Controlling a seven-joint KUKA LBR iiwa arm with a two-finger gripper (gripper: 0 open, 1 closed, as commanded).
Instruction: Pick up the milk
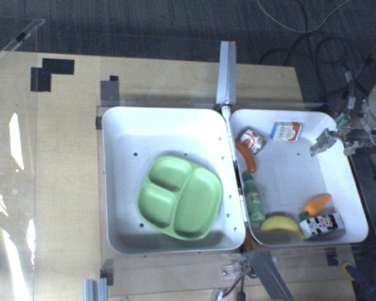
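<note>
The milk, a small carton with black and white patches (321, 226), lies on its side in the front right corner of the right bin (338, 168). My gripper (336, 144) hovers over that bin's far right rim, well behind the milk. Its two fingers stand apart with nothing between them. A second small carton, blue, white and orange (286, 131), lies near the bin's back wall, to the left of the gripper.
An orange carrot (317, 204) touches the milk's back side and a banana (281, 224) lies just to its left. A green bottle (253, 199), a sausage (246, 157) and a can (253, 140) line the left wall. A green divided plate (180, 196) sits in the left bin (122, 168).
</note>
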